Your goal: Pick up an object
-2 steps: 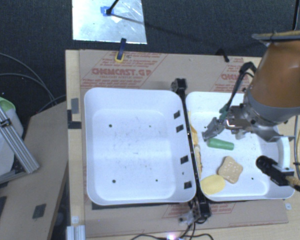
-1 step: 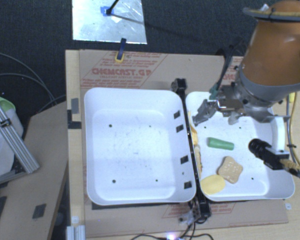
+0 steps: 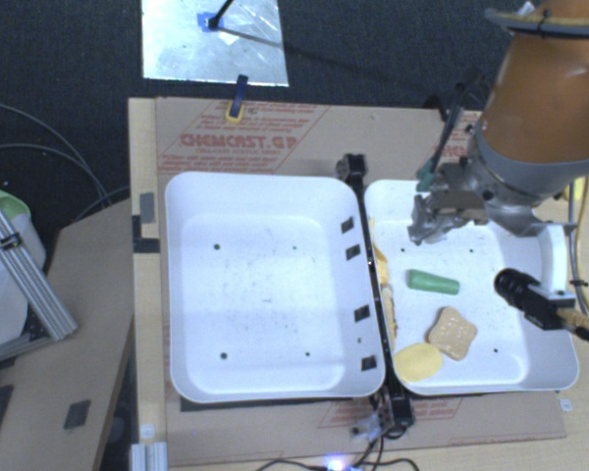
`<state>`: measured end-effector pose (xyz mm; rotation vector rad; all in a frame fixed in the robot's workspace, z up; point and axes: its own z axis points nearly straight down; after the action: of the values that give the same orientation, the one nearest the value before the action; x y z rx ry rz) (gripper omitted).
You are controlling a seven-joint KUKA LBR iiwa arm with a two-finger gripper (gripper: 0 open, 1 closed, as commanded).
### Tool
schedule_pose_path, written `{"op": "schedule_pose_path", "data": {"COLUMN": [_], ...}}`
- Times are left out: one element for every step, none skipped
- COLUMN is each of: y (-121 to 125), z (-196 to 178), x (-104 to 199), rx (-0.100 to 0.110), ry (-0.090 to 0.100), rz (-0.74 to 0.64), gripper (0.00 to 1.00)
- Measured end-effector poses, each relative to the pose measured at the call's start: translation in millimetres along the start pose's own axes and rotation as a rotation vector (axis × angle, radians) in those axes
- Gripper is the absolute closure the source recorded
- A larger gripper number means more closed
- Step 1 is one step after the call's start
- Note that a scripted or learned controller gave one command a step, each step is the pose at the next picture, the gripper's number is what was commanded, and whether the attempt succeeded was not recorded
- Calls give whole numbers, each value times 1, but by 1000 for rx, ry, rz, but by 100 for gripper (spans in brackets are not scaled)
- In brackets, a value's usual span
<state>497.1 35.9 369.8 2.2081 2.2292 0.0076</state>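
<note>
1. The gripper (image 3: pixel 430 226) is seen as a cluster of grey metal against the white floor of the right bin (image 3: pixel 501 361). How far it is open cannot be told, nor whether it has hold of anything.
2. The arm (image 3: pixel 550 86) enters from the right. Its orange band is cut off by the top and right edges of the view, and it covers the rear right corner of the right bin.
3. A thin yellowish strip (image 3: pixel 385 297) lies along the left wall of the right bin, beside the divider. It is partly hidden by the wall and cannot be identified.
4. The green cylinder (image 3: pixel 433 283) lies flat near the middle of the right bin, just in front of the gripper and apart from it.
5. Its long axis runs left to right across the view, with the right end tilted slightly towards the front rim. Both ends look rounded; no end can be told from the other.
6. The tan cracker (image 3: pixel 453 334) lies nearer the front, apart from the green cylinder. It is roughly square and turned so that one corner points to the front rim.
7. The yellow disc (image 3: pixel 418 362) lies by the front left corner, touching or just beside the tan cracker. It is oval, wider from left to right.
8. The left bin (image 3: pixel 265 283) shows dark specks on its floor, too small to identify.
</note>
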Motion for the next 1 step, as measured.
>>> {"op": "schedule_pose_path", "data": {"y": [28], "z": [150], "x": [17], "rx": [18], "ry": [-2], "rz": [8], "gripper": [100]}}
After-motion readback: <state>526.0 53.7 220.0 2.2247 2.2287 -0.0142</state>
